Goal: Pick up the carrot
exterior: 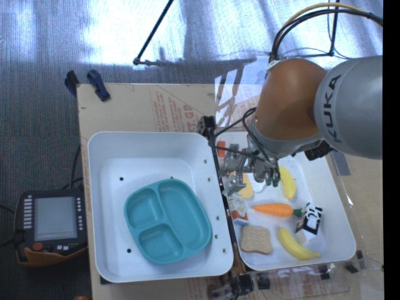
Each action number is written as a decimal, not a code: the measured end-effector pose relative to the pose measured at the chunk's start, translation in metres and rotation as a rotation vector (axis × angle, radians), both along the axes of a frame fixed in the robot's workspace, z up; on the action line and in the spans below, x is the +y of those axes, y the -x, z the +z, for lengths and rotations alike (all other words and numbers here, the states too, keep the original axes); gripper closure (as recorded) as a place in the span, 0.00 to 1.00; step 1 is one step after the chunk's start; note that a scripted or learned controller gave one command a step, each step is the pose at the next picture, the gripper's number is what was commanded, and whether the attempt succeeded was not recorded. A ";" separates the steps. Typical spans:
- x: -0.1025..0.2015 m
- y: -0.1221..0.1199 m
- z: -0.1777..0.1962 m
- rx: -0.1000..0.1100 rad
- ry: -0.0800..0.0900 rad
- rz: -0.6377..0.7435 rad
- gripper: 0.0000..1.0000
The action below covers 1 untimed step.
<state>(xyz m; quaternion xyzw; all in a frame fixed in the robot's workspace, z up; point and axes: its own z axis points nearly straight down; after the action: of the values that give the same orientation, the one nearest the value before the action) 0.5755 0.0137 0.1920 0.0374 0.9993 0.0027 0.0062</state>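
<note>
While one carrot (273, 210) lies orange, two bananas (297, 244) flank it.

Single fixed cam above bench, looking down at a slant. Both bins (100, 167) in frame. Arm (325, 105) enters from right.

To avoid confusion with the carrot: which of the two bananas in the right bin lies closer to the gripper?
The upper banana, lying just right of the gripper and above the carrot. The other banana lies below the carrot, beside the toast.
</note>
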 end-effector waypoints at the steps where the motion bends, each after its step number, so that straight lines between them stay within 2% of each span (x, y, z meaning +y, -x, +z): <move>1: -0.013 0.037 -0.005 0.013 0.005 0.257 1.00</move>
<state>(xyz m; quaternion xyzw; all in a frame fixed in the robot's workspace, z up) 0.5380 0.0012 0.1865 -0.0907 0.9959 0.0006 -0.0006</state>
